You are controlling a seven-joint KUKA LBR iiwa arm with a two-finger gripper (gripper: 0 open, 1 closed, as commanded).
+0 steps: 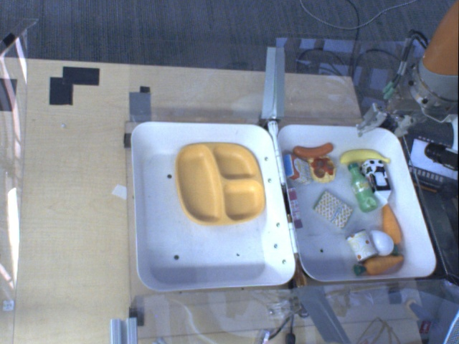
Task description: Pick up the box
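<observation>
Grey carpet (179,13) is seen beyond a pale wooden bench (72,192), on which two white bins are set side by side. A yellow divided tray (219,183) is held in the left bin (150,256). In the right bin (419,260), the box (333,209), small and speckled, lies flat near the middle, just beside a green bottle (362,190), with a banana (363,155), a sausage (313,150) and two carrots (384,264) scattered around it. The gripper (384,118) is seen above the bin's far right corner, well apart from the box; nothing is held between its fingers, which are slightly parted.
</observation>
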